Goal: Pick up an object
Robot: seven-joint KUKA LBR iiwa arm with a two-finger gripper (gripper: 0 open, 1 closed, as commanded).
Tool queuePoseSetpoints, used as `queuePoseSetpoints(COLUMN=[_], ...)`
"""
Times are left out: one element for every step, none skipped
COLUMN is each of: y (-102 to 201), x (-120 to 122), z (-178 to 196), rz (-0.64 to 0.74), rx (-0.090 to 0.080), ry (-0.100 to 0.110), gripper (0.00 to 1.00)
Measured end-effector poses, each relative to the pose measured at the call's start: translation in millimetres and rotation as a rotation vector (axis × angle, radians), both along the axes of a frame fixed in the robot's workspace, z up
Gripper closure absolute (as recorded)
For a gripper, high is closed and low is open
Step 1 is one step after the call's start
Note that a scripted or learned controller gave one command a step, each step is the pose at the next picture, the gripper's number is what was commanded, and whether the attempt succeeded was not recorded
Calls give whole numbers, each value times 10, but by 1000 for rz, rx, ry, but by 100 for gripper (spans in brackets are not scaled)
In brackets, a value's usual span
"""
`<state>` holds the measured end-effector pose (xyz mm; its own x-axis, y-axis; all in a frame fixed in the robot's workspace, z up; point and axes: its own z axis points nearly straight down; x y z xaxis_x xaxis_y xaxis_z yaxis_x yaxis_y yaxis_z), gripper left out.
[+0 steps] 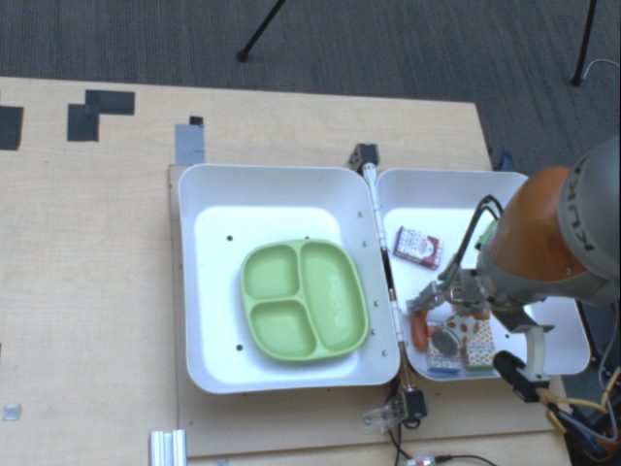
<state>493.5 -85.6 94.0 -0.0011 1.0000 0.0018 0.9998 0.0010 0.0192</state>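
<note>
The right bin [543, 184] holds a small red and white packet [418, 247] near its upper left. A cluster of small items [456, 346] lies at its near edge, with an orange-red piece [418, 333] on the cluster's left. My gripper [453, 311] hangs low over that cluster, right above the items, below the arm's orange band [529, 233]. The arm's body covers the middle and right of the bin. Nothing can be seen held by the gripper.
The left bin [209, 260] carries a light green three-compartment plate [305, 299] in its middle. A divider rail [380, 250] runs between the two bins. Black cables [480, 221] loop beside the wrist. Wooden bench surface extends to the left.
</note>
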Motion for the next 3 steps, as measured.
queuePoseSetpoints(y=[14,333,327], x=[43,860,853], z=[133,915,908], rz=[2,3,4], rx=[1,-1,-2], ry=[-12,14,16], gripper=[100,100,0])
